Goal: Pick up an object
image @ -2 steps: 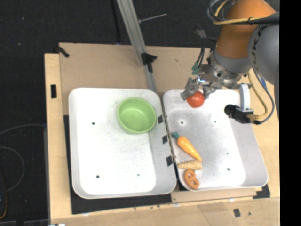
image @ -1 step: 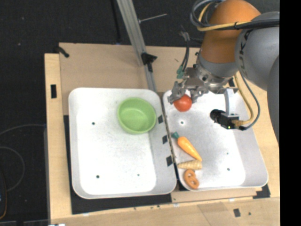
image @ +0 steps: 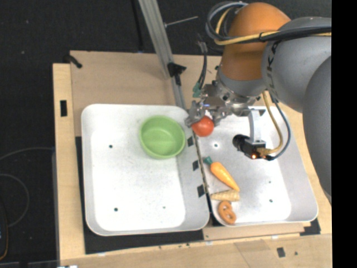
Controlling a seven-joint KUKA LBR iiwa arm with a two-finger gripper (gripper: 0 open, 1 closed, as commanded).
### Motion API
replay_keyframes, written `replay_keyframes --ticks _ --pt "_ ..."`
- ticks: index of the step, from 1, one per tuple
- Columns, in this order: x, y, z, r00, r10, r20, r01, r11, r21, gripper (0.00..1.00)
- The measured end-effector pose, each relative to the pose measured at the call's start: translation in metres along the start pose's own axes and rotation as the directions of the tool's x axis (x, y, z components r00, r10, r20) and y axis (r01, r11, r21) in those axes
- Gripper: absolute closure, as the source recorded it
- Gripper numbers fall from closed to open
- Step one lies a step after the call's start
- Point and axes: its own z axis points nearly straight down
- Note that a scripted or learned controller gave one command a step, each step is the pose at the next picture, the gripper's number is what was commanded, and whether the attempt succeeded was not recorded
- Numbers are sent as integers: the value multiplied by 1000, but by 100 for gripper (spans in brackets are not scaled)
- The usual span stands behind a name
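Our gripper [image: 202, 118] hangs over the near-left corner region of the right bin [image: 279, 205], close to the divide between the two bins, and a small red-orange tomato-like ball [image: 203, 126] sits right at its tip. We cannot tell whether the fingers are apart or clamped, because the wrist and cabling cover them from this angle, so we will not claim a hold. We also cannot tell whether the ball is lifted or resting on the bin floor. Our judgement is that the pick is at the grasp stage: the tool is at an object, but a secure lift clear of the bin is yet to be shown. As for the bins, the left bin [image: 111, 205] carries a green bowl [image: 162, 137], upright, near its far right corner. The right bin holds the red ball, an orange carrot [image: 223, 175] lying aslant, a pale stick-like piece [image: 225, 196] just below it, and a small orange pretzel-shaped item [image: 227, 211] by the near rim.
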Motion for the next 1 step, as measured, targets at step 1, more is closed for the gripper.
replay_keyframes --ticks 1 --pt "39 -14 7 1000 -3 0 3 1000 1 100"
